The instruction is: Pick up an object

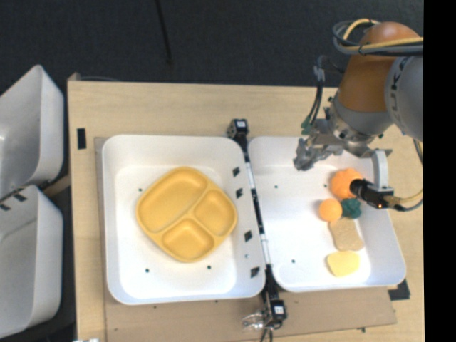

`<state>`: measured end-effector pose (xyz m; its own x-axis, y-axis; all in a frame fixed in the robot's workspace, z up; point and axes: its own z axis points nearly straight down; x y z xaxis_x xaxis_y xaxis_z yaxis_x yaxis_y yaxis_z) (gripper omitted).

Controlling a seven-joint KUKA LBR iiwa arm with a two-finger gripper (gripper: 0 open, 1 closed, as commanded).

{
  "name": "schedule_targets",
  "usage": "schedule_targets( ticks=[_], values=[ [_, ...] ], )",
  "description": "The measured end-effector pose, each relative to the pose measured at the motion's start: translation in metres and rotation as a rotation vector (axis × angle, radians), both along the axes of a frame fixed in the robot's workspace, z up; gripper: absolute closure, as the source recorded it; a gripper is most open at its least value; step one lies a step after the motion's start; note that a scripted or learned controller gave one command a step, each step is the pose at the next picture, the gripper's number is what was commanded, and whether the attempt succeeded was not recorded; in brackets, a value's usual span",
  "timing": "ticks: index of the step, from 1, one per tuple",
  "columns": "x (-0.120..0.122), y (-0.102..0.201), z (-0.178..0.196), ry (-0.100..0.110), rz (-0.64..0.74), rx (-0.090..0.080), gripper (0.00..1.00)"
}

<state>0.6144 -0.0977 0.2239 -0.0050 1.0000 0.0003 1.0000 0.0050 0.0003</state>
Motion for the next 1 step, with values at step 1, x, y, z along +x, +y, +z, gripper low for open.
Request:
schedule_targets(
  ticks=[1],
  values=[
    [-0.025, 0.0438, -0.0065, 0.002, -0.001, -0.001, 1.0]
  ],
)
